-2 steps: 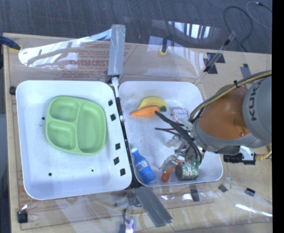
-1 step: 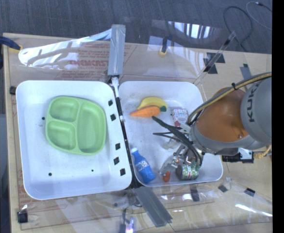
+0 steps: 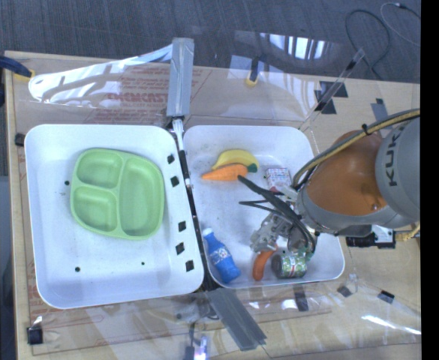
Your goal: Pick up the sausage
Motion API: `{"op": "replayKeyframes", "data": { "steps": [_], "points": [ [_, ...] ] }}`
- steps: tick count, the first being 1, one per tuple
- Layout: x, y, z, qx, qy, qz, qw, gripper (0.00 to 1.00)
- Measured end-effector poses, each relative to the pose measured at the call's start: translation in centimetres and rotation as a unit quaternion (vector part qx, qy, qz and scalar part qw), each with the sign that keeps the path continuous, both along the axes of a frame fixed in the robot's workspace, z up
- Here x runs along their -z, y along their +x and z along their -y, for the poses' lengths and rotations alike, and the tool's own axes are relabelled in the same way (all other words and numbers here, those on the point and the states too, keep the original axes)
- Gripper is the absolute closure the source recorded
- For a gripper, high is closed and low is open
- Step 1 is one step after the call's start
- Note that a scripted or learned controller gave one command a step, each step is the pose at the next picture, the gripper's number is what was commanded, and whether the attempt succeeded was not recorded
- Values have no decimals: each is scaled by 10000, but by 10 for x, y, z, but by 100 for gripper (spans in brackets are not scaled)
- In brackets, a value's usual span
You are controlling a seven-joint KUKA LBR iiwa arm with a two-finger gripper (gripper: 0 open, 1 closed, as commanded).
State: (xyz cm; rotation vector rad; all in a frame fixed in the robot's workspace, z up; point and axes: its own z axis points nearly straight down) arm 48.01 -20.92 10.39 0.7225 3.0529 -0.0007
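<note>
The sausage (image 3: 261, 265) is a short reddish-orange piece lying near the front wall of the right bin (image 3: 204, 137). It lies between a blue bottle (image 3: 220, 255) and a green can (image 3: 293, 264). My gripper (image 3: 272, 236) hangs just above and behind the sausage, with the arm reaching in from the right. The gripper's metal parts and cables cover the sausage's upper end. Nothing shows as lifted off the bin floor.
An orange carrot (image 3: 224, 173) and a yellow banana (image 3: 236, 158) lie at the back of the right bin, with a small packet (image 3: 277, 176) beside them. The left bin (image 3: 43, 223) holds a green divided plate (image 3: 118, 193).
</note>
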Motion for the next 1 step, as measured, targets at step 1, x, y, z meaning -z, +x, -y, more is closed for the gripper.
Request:
{"op": "replayKeyframes", "data": {
  "steps": [1],
  "points": [
    [0,0,0,1,0,-1,10000,0]
  ]
}}
